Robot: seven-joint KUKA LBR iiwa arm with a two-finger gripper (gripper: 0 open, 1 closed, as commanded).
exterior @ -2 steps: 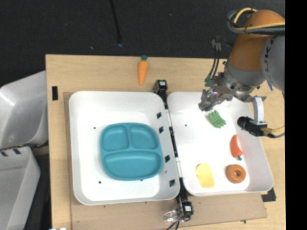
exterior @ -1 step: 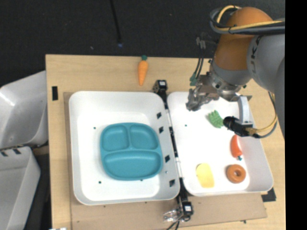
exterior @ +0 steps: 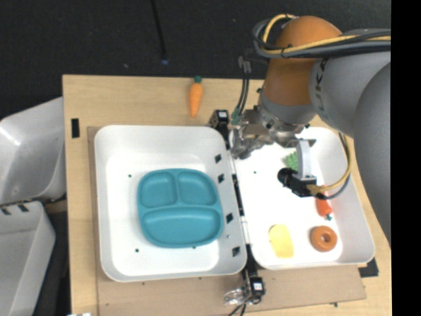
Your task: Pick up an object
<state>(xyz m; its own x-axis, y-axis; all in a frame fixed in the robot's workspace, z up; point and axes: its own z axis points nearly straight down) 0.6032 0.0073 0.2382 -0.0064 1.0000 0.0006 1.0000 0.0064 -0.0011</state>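
My gripper [exterior: 245, 142] hangs over the far left corner of the right bin [exterior: 348, 242], close to the wall between the two bins. In the right bin lie a yellow block [exterior: 281, 240], a brown ring-shaped doughnut [exterior: 323, 238], a small red piece [exterior: 323, 207] and a green piece [exterior: 291, 158] partly hidden by the wrist. None of them is at the gripper. The left bin [exterior: 112, 176] holds a teal divided plate [exterior: 178, 207].
An orange toy carrot [exterior: 195, 96] lies on the wooden bench [exterior: 131, 97] behind the bins, outside both. The big grey arm with its orange band [exterior: 299, 58] covers the far right part of the right bin.
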